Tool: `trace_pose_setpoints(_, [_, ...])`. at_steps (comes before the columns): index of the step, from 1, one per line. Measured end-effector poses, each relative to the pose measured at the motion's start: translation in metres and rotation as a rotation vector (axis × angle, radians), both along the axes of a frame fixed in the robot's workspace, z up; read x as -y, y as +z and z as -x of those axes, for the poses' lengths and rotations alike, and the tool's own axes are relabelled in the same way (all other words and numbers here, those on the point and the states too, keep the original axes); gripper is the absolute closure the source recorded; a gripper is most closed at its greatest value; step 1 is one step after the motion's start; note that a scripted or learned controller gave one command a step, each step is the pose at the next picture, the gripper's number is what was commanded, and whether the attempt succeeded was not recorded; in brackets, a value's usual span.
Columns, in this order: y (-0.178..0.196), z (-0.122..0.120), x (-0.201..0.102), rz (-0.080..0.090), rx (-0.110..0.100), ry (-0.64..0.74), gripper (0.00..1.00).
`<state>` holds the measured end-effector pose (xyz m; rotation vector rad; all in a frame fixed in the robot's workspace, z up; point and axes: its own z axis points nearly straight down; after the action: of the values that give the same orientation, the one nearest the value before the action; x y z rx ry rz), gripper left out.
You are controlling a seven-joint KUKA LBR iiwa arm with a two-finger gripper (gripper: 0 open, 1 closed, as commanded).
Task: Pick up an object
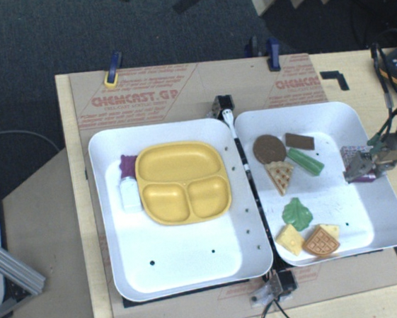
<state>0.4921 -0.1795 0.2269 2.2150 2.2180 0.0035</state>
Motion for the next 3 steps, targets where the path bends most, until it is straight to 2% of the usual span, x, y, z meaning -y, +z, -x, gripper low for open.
trace_pose_setpoints(1, [-0.007, 0.009, -0.056, -0.007, -0.01, 0.004, 1.0])
trace_pose_setpoints(2, [-0.016, 0.007, -0.109, -0.007, -0.01, 0.004, 1.0])
trace_pose_setpoints(3, [0.002, 0.004, -0.162, -0.005, -0.003, 0.006, 1.0])
